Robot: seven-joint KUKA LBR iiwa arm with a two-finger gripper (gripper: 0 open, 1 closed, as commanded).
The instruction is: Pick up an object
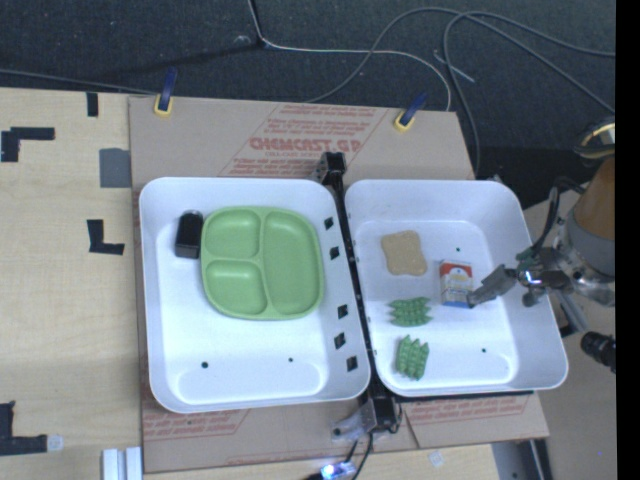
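The right bin (520, 218) holds a tan slice of toast (404, 253), a small white carton with red and blue print (456, 284), and two green leafy pieces (409, 313) (412, 356). My gripper (482, 293) reaches in over the bin's right side. Its tip is low and just right of the carton, close to it or touching it. Nothing shows as held. In the left bin (160, 298) lie a green divided plate (264, 263) and a small black block (188, 234) at the plate's left edge.
The arm's wrist (590, 258) hangs over the right bin's right rim. A black hinged divider (346, 268) runs between the bins. Cables (440, 38) trail across the dark floor behind the bench. Blue-and-yellow clamps (164, 101) hold the cardboard sheet under the bins.
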